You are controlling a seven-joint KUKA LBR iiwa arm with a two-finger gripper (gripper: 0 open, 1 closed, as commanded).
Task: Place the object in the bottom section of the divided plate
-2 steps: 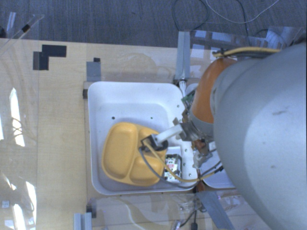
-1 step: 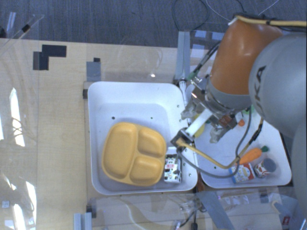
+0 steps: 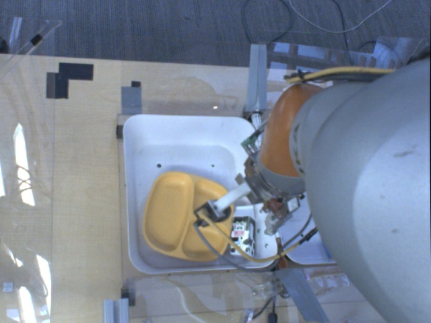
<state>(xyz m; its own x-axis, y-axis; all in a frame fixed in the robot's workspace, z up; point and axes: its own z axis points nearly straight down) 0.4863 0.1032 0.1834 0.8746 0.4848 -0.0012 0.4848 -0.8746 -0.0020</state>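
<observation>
Pale wood bench bears a glossy white bin (image 3: 145,153) holding a rounded yellow divided plate (image 3: 172,210); jaws' state unclear.

Divided plate (image 3: 174,210) inside left bin (image 3: 145,153), toward front; arm (image 3: 350,180) overhanging bin's right side.

right bin (image 3: 306,251) mostly behind arm (image 3: 363,180); plate (image 3: 176,214) partly covered
</observation>
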